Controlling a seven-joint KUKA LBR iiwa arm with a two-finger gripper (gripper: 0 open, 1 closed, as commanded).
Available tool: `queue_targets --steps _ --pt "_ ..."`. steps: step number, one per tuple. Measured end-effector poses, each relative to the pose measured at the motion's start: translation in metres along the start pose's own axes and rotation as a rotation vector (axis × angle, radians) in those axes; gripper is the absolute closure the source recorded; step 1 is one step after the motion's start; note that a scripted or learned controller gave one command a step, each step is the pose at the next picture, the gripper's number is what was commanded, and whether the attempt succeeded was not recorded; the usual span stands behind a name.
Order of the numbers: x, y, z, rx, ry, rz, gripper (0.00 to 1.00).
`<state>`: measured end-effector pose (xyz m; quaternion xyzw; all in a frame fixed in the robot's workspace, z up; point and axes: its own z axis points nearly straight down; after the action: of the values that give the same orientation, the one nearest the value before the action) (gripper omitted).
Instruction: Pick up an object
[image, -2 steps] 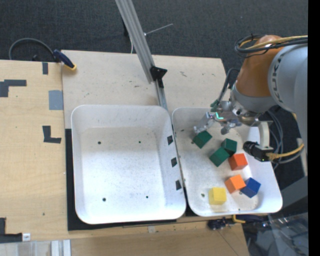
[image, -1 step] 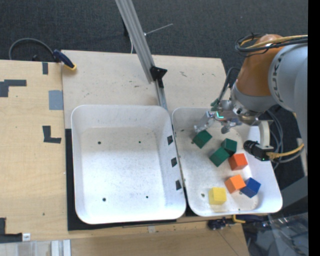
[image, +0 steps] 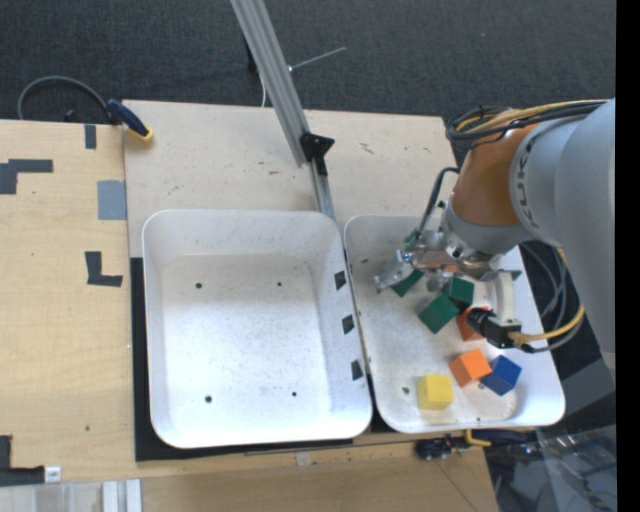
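The yellow block (image: 435, 391) lies nearest the camera, at the front of the right bin (image: 385, 400), well below the gripper (image: 400, 277). Just right of it sit the orange block (image: 469, 367) and the blue block (image: 503, 375), touching each other, both below and to the right of the gripper. Above them, closer to the gripper, is a small red piece (image: 470, 324) and a larger green block (image: 438, 314), with another green block (image: 460, 291) just above that one, tucked under the wrist.

The gripper is low in the right bin near its left wall. Its fingers are hard to make out against the clutter; a dark green block (image: 407, 285) seems to lie at the tips, but I cannot tell whether it is between them or whether the fingers are wide or narrow.

The left bin (image: 160, 250) lies well to the left of the gripper. Both bins rest on the table (image: 220, 150).
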<state>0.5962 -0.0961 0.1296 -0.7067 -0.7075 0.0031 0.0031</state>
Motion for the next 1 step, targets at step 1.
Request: queue_targets --steps 1 --pt "0.0007 -0.0012 0.0407 -0.003 -0.001 -0.001 0.00"
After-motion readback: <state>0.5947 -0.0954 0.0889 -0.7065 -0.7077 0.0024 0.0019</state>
